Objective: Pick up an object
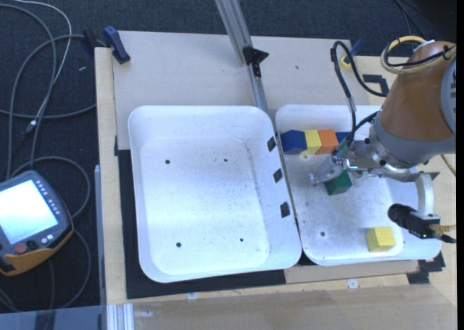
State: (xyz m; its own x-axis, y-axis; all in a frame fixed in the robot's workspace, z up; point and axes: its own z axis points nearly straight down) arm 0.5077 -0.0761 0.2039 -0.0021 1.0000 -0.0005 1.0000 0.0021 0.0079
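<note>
— What lies nearest the front edge of the bench?

— A small yellow plastic cube [380, 238] sits by the front right corner of the right shallow white plastic bin [319, 245], well apart from everything else in it.

— And the gripper?

— The metal two-finger gripper [335, 173] reaches in from the right, near the middle of that bin. A small dark green block [338, 185] sits right at its tips, seemingly between the fingers; the jaws look clamped on it, though the view is tight.

— Further back?

— A bar of blue, yellow and orange segments [314, 140] lies along the far edge of the right bin, just behind the gripper.

— The other bin?

— The left shallow white plastic bin [199, 191] touches the right one along their shared edge, with bare speckled floor showing.
</note>
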